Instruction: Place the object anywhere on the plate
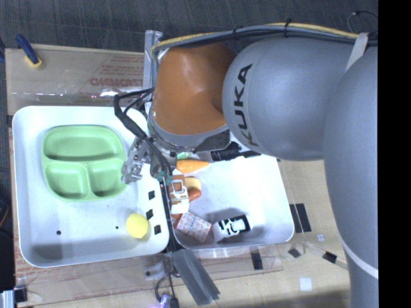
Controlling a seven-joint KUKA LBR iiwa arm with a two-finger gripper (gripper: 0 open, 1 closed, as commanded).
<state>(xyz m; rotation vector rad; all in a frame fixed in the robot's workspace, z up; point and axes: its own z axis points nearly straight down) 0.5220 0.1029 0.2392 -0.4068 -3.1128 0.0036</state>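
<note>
Lying in the left bin [26, 172], near its front edge: small round yellow ball [137, 226], smooth and plain, well apart from the green divided plate [83, 161] behind it. Hanging over the seam between the bins, beside the plate's right rim: gripper [136, 167], nothing seen between it. Cannot tell whether spread or closed. Clustered in the right bin [276, 197]: carrot [191, 166], small packets.
</note>
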